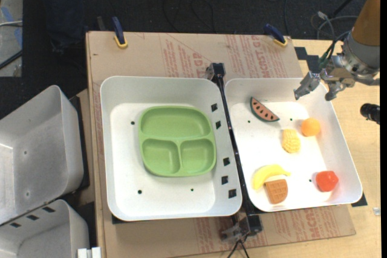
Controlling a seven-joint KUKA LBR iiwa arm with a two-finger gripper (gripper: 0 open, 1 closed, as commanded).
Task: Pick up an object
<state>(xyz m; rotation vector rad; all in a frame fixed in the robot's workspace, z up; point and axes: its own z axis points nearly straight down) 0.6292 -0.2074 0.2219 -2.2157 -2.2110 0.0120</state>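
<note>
The right bin [338, 136] holds several toy foods: a watermelon slice [264, 110], an orange ball [311, 127], a yellow corn piece [291, 141], a banana [266, 174], a brown waffle-like piece [277, 191] and a red piece [326, 180]. My gripper [318, 89] hangs open above the bin's far right corner, its two fingers spread with nothing between them. It sits up and to the right of the orange ball and well right of the watermelon slice.
The left bin [115, 130] holds a green divided plate [178, 141]. Black clips join the two bins along the middle seam. Empty white tubs [33, 148] stand off the bench at the left. Yellow clamps [120, 39] hold the board's far edge.
</note>
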